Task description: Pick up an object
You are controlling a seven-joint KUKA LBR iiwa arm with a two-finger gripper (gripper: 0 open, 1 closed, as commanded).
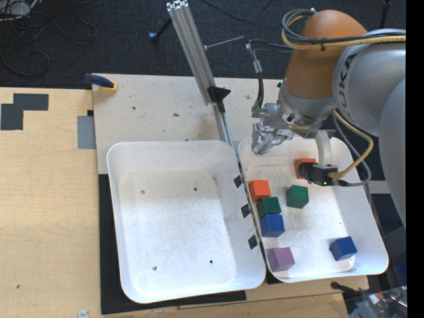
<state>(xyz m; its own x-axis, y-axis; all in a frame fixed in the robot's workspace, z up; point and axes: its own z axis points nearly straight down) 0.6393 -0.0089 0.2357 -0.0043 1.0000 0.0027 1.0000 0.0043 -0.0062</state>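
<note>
The orange block (pixel 260 189) is the likeliest pick: it lies in the right bin (pixel 371 260) hard by the divider between the bins, at the head of a column running toward the viewer, with a dark green block (pixel 269 205) touching it, a blue block (pixel 272 224) next, and a purple block (pixel 281 258) a little apart at the near end. A second green block (pixel 297 196) sits just to its right, well clear, and another blue block (pixel 343 248) rests near the bin's near right corner.

From the orange block the gripper (pixel 263 141) lies straight toward the far rim, almost in line with the column and raised above the bin floor. Nothing is between its tips; I cannot tell how wide they stand. The coming move is probably a short travel toward the viewer and down. The block's crowded side faces the viewer, its right side is free, so the closing axis matters.
</note>
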